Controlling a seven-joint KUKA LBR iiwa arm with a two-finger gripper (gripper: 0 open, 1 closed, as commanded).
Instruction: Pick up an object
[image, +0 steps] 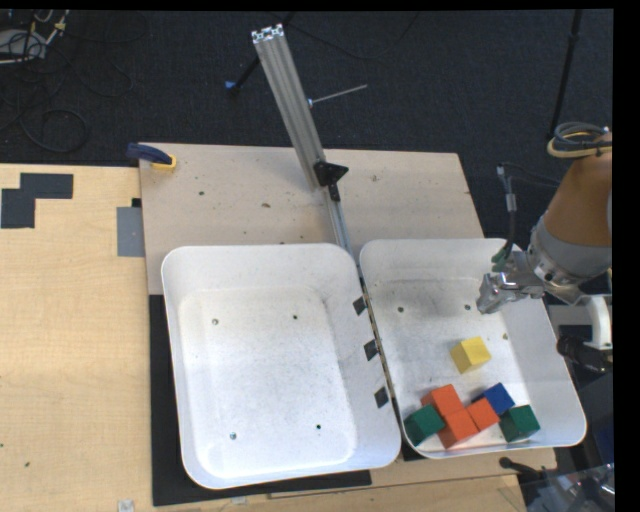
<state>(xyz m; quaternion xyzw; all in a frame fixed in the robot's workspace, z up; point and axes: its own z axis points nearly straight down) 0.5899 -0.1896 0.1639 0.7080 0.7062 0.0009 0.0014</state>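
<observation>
over the right bin (560, 400), hand (492, 294) hovers; cannot tell its state. yellow block (470, 352) lies apart from the cluster, looks light, rigid; best pinched across flat opposite sides.

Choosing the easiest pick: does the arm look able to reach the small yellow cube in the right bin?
Probably yes. The small yellow cube lies alone on bare bin floor, apart from the cluster of orange, green and blue blocks, and the gripper hangs just above it in the right-hand white bin.
</observation>
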